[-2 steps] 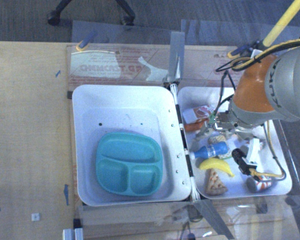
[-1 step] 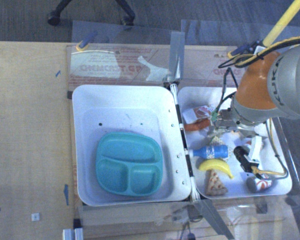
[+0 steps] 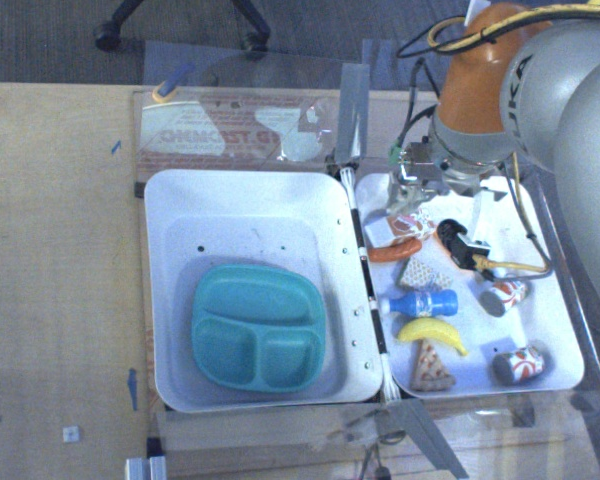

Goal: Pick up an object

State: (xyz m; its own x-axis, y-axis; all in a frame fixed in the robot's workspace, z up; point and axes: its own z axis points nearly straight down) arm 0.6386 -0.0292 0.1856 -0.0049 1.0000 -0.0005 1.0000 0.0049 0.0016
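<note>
The gripper (image 3: 412,206) hangs low over the back of the right bin (image 3: 560,338); I cannot tell whether it is open or closed. Just in front of it lies an orange sausage (image 3: 394,251), then a waffle piece (image 3: 417,271), a blue bottle (image 3: 427,303), a banana (image 3: 432,332) and a pizza slice (image 3: 432,369). A red-and-white can (image 3: 506,294) and a second can (image 3: 520,364) lie further right, their print too small to read. The left bin (image 3: 170,218) holds a teal plate (image 3: 260,330). Behind it on the desk (image 3: 50,268), a sheet (image 3: 230,133) bears blurred reddish lettering.

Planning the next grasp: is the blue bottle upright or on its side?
On its side: the blue bottle lies flat in the right bin.
</note>
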